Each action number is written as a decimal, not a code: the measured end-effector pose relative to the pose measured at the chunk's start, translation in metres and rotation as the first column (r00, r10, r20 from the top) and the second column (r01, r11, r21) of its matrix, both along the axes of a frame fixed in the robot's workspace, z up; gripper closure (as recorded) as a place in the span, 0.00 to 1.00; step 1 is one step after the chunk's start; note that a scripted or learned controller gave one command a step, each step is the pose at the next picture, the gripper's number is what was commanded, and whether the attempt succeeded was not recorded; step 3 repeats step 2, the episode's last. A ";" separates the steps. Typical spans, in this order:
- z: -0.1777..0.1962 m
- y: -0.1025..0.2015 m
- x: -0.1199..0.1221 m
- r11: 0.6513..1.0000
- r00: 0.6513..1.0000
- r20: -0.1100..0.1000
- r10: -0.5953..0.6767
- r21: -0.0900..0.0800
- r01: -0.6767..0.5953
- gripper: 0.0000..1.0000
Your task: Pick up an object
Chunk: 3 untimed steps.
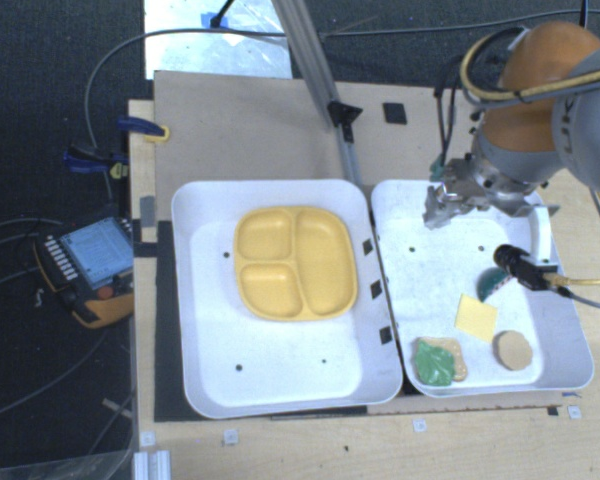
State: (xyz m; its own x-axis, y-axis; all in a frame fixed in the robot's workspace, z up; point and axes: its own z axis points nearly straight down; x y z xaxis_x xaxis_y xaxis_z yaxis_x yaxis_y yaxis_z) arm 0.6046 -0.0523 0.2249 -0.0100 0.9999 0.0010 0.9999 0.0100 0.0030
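My gripper [441,209] hangs over the far left part of the right bin [420,268], above bare bin floor. In that bin's near half lie a flat yellow square slice [476,318], a round tan disc [513,350] and a green leafy piece on a tan slab [438,361]. A small teal object [489,284] sits just beyond the yellow slice, partly hidden by the robot's own hardware. All of these lie nearer to the front of the bench than the gripper, apart from it.
The left bin [210,368] holds a yellow three-compartment plate [295,263] in its middle. A grey pole [310,48] slants down to the bench just behind the gap between the bins. Cables and a blue-screened handheld unit [85,258] lie off the bench to the left.
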 end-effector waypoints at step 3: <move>0.009 0.118 0.011 1.000 1.000 -0.001 0.001 0.002 -0.001 1.00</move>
